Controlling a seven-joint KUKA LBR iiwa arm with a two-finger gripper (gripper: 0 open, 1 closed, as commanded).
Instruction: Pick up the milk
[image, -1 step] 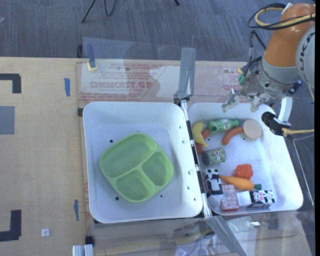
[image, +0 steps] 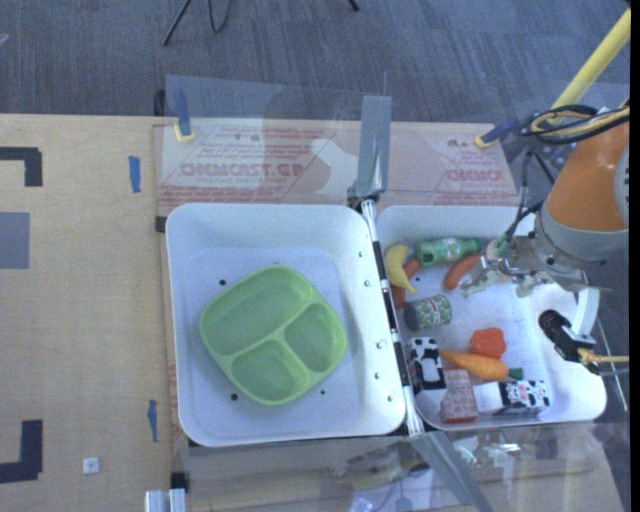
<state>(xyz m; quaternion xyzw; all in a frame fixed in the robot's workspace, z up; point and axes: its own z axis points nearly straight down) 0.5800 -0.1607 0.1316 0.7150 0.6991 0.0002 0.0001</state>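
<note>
Gripper (image: 505, 272) state cannot be told; it hangs over the right bin (image: 585, 405), above the toy food. Milk carton (image: 428, 361), cow-patterned, lies well below-left of it against the bin's left wall, limiting side access there.

Just one fixed camera here, mounted above the bench (image: 80, 300) and looking down at a slant. It sits far enough back to catch both white bins (image: 190, 240) plus some floor (image: 400, 40) along the top.
</note>
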